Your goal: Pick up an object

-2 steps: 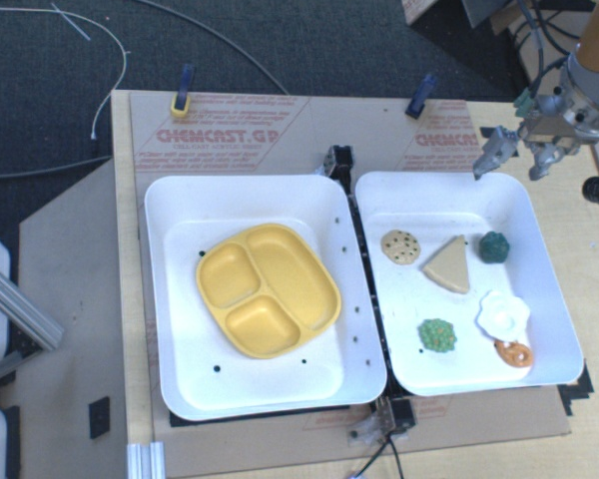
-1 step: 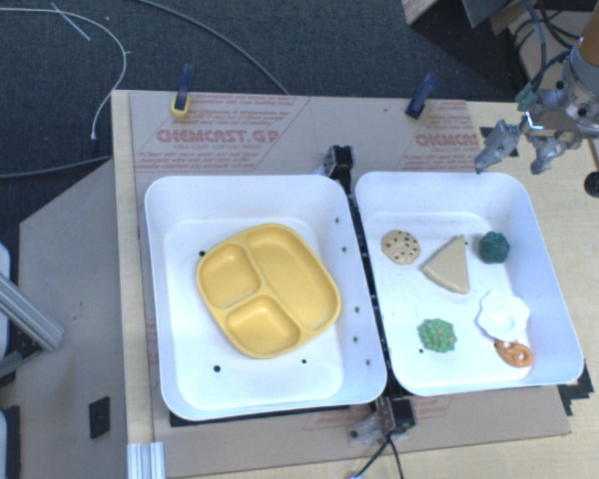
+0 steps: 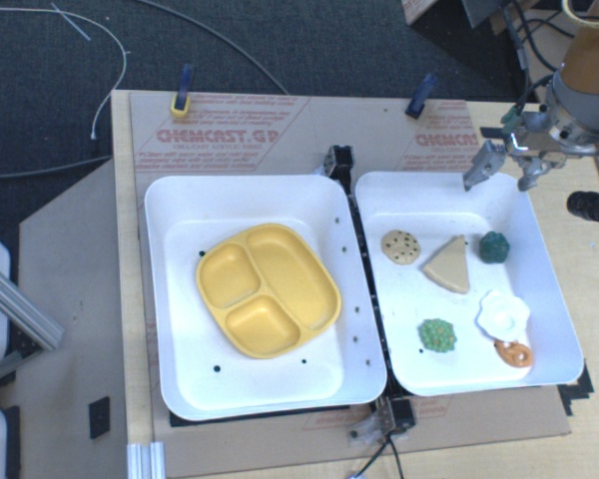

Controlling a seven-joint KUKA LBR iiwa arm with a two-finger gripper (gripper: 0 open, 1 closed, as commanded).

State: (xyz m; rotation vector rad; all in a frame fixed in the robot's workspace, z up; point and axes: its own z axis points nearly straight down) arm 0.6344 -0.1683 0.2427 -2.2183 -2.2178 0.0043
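Cookie (image 3: 400, 246) — round, tan, dark chips — in right bin (image 3: 559, 297).

A tray (image 3: 270, 289) lies in the left bin (image 3: 170, 208); cookie (image 3: 400, 246), wedge (image 3: 450, 267), egg (image 3: 503, 315) and pretzel (image 3: 514, 353) in the right bin (image 3: 554, 267).

Pale bins, warm plate, scattered toy-food colours

Yellow three-compartment plastic plate (image 3: 269, 289) in the left white bin (image 3: 170, 213); below the silver-grey gripper (image 3: 505, 169), in the right white bin (image 3: 559, 307): tan cookie (image 3: 400, 246) dotted dark, beige wedge (image 3: 449, 265), dark green lump (image 3: 494, 247), speckled light green cluster (image 3: 438, 335), white fried egg (image 3: 503, 314), orange-brown pretzel (image 3: 514, 353).
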